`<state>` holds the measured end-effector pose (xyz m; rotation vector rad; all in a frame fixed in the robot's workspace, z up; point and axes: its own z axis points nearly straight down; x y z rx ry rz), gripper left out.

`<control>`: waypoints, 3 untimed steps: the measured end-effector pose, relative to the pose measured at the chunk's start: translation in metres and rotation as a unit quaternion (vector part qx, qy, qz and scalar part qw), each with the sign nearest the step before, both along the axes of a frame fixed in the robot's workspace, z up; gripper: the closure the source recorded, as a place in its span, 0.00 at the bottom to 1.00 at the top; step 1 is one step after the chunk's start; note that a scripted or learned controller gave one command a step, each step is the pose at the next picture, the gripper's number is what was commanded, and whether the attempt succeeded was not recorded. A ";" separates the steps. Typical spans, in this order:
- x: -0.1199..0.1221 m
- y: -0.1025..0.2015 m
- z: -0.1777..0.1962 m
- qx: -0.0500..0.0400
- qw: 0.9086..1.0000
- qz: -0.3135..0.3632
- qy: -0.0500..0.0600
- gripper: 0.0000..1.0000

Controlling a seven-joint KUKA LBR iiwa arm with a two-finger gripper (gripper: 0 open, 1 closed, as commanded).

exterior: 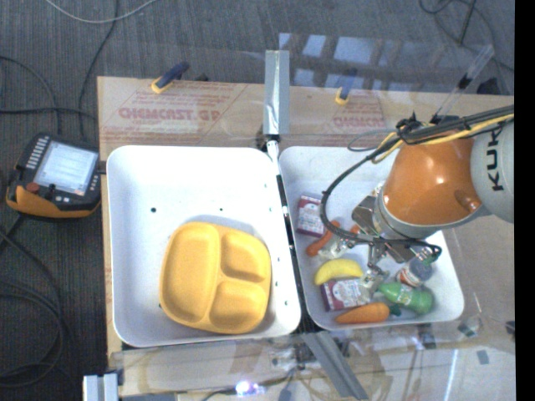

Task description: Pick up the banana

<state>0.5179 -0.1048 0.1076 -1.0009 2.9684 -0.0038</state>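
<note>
A: Entry, single overhead view. Where does the banana lie?

B: In the right bin, left of centre, toward the near edge. It touches or nearly touches a dark red packet just below it; a carrot lies below that, and a green bottle to the right.

A: And relative to the end effector?

B: The end effector hangs under the orange wrist band, just beside the banana's right tip, slightly above it in the picture. So the banana lies to its left and a little toward the near rim. The banana's long axis runs roughly left to right, slightly bowed, right end higher.

A: Finger state?

B: Cannot tell. The metalwork under the wrist is small and cluttered. Nothing yellow is visibly between any parts, so I do not record a hold.

A: Judgement on the next move?

B: A short shift left, with the closing direction set across the long axis. Risk: the packet crowding the banana's lower side.

A: Legible writing?

B: Red lettering on the desk board behind the left bin reads approximately "CHEMCAST GP". White arm casing shows "KU", cut off. Packet labels unreadable. A yellow divided tray sits in the left bin; a pendant rests off the desk at left.
</note>
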 end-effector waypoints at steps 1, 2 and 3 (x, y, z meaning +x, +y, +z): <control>0.038 0.013 0.011 0.002 0.998 -0.061 0.003 0.00; 0.018 -0.010 -0.014 0.000 1.000 0.002 -0.005 0.00; 0.019 -0.010 -0.003 -0.002 1.000 0.002 -0.005 1.00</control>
